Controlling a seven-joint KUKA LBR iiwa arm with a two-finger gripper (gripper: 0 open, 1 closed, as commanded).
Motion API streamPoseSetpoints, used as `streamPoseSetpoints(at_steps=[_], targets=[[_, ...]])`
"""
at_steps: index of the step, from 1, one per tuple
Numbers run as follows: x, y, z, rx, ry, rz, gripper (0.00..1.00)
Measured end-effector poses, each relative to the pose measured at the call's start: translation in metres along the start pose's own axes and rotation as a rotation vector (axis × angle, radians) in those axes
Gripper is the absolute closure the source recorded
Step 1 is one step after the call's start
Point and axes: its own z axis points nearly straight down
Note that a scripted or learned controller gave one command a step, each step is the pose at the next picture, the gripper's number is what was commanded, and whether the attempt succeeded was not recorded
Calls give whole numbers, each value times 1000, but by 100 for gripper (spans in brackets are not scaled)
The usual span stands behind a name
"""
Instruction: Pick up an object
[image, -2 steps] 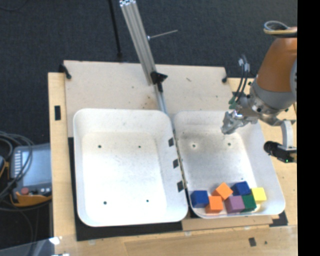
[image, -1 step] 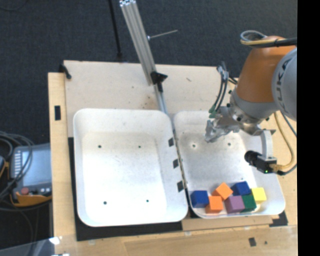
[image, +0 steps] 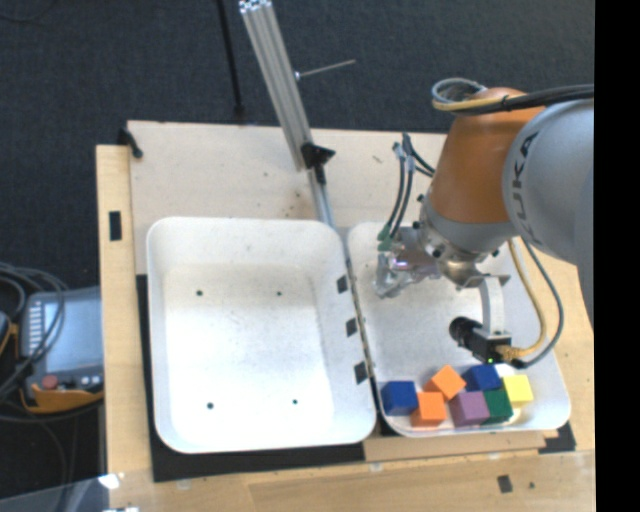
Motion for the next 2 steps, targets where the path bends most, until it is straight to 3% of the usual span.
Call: streamPoseSetpoints(at_steps=[2], targets=[[99, -40, 10, 1, 0, -1, 100]])
